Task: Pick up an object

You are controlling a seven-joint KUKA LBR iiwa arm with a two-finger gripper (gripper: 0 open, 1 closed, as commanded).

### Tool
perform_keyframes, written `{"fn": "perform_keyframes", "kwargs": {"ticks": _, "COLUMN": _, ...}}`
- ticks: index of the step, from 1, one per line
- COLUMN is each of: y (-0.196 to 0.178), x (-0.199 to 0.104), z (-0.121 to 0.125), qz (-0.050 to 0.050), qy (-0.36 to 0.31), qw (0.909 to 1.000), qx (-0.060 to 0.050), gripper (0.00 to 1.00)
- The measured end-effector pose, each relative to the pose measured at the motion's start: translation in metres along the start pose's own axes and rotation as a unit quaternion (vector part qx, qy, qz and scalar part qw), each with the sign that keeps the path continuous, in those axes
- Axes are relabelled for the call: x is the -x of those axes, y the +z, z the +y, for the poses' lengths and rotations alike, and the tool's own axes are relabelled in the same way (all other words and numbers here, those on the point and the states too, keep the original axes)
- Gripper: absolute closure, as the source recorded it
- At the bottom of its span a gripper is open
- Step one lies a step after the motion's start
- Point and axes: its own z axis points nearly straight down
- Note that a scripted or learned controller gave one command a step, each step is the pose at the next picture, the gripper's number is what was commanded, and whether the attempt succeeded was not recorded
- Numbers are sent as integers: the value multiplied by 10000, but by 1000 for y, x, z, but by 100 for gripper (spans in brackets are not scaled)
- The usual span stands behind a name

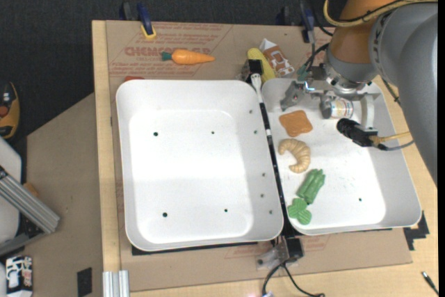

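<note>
Fingers (286, 99) of the gripper (299, 94) sit low over the far end of the right bin (361, 184), but from this slant we cannot tell whether they are spread or closed, and we see nothing between them. The arm (389, 31) comes in from the right, its orange band (361, 17) above the wrist, with a yellow cable looping over it.

Three things that could be picked lie in the right bin, in a line along its left side. Nearest the gripper, just below it, we see a flat brown toast slice (297, 123). Next toward the front is a pale croissant (296, 154), curved, close to the toast but apart from it. At the front lies a green vegetable (307, 195), stretched at a slant and reaching the bin's front rim.

The left bin (125, 149) touches the right bin along their shared edge. Behind the bins, on the brown bench (111, 80), an orange carrot (188, 57) lies on its side, well apart from the gripper. Near the back corner where the bins meet we see a yellow object (259, 60) and, just beside it, a brown and white packet (278, 60). A blue clamp (146, 21) grips the bench's far edge.
</note>
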Motion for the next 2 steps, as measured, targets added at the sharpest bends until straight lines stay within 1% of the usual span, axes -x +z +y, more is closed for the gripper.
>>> {"fn": "perform_keyframes", "kwargs": {"ticks": 1, "y": -50, "x": -77, "z": -9, "qz": 38, "qy": 7, "qw": 10000, "qx": -78, "gripper": 0}}
{"fn": "perform_keyframes", "kwargs": {"ticks": 2, "y": -82, "x": -137, "z": 8, "qz": 15, "qy": -24, "qw": 10000, "qx": -28, "gripper": 0}}
